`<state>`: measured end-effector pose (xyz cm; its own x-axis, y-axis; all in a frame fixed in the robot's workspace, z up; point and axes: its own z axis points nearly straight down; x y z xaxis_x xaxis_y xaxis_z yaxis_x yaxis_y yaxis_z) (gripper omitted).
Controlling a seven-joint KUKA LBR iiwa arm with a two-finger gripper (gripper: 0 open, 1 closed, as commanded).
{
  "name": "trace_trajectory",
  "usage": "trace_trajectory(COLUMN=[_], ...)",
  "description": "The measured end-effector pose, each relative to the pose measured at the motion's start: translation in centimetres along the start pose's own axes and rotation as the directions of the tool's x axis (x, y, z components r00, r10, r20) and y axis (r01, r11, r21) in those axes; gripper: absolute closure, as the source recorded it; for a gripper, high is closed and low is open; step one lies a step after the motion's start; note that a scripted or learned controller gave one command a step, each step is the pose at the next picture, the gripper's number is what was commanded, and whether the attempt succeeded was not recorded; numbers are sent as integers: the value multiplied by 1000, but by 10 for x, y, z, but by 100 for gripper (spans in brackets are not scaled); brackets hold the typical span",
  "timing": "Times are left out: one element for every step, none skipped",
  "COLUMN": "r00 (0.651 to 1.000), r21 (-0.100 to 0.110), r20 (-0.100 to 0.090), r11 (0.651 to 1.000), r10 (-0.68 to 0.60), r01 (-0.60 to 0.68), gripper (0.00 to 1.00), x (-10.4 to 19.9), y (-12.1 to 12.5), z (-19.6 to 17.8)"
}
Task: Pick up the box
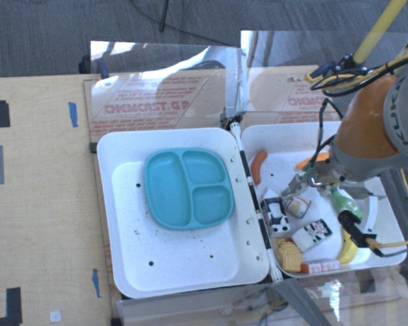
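In the right bin (396, 254), the gripper (296, 187) hangs low over the clutter; whether its jaws are parted cannot be made out. The box (312, 233) lies just below it, ungrasped, so the approach step seems underway: shift over it, then descend

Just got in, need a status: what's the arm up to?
The arm reaches in from the right over the right bin, with its gripper low among the clutter there. A small white box with dark markings lies on the bin floor just in front of the gripper, not lifted. Around it sit an orange sausage, a cracker, a banana and a green bottle. The left bin holds a teal divided plate.
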<state>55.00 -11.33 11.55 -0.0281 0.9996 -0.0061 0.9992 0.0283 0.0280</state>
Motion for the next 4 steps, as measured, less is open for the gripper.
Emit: trace_trajectory(r00=[987, 998, 997, 993], r21=[17, 26, 25, 24], r20=[1, -3, -2, -8], r11=[987, 997, 996, 993], r10=[158, 69, 82, -114], r01=[-158, -69, -81, 114], gripper=[0, 0, 0, 0], x=[-28, -45, -44, -32], y=[47, 66, 100, 46], z=[28, -25, -55, 25])
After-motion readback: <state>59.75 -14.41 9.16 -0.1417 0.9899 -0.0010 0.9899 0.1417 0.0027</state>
